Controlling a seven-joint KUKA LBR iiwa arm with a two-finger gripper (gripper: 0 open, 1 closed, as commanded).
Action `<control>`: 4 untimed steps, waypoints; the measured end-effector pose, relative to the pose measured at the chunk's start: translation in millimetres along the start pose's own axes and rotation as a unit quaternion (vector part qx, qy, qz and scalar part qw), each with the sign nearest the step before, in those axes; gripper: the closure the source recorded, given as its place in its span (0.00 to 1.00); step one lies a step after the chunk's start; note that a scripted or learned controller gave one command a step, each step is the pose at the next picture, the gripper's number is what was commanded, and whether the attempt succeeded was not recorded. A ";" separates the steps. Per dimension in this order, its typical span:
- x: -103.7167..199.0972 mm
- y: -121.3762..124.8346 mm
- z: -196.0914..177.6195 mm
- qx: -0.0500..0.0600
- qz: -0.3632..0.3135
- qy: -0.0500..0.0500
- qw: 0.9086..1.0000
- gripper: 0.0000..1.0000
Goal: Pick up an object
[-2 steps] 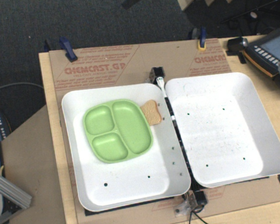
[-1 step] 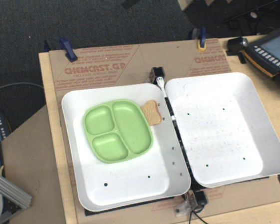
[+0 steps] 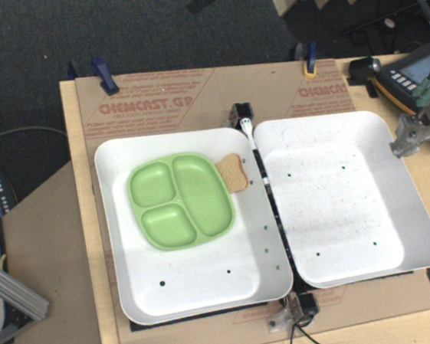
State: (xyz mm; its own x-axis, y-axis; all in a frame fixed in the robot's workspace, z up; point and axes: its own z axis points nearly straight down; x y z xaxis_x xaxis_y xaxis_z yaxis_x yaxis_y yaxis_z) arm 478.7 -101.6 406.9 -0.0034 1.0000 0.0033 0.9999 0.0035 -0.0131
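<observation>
A green divided plate (image 3: 181, 200) with three compartments lies in the left white bin (image 3: 136, 292), toward its back. A small tan piece that looks like a slice of toast (image 3: 233, 173) rests against the plate's right rim, near the divider between the bins. My gripper (image 3: 412, 137) hangs at the far right, over the back right rim of the right white bin (image 3: 343, 214), well away from both objects. Nothing shows between its tips.
Both bins sit on a brown board (image 3: 145, 98) clamped at the back by a blue clamp (image 3: 104, 76) and a yellow clamp (image 3: 310, 60). A black bracket (image 3: 241, 114) sits at the back of the gap between the bins. Cables and gear crowd the far right.
</observation>
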 end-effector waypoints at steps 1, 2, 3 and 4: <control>41.5 1.1 81.9 -0.002 0.000 0.000 1.000 1.00; 120.6 20.8 64.0 -0.009 -0.003 -0.001 1.000 1.00; 174.1 1.0 -11.9 -0.011 -0.002 0.000 1.000 1.00; 190.7 0.9 -57.0 -0.010 0.000 -0.001 1.000 1.00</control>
State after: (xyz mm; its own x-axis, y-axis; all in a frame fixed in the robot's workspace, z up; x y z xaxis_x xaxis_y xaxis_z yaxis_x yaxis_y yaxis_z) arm 479.7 88.9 464.5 -0.0028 1.0000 0.0016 1.0000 0.0028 0.0065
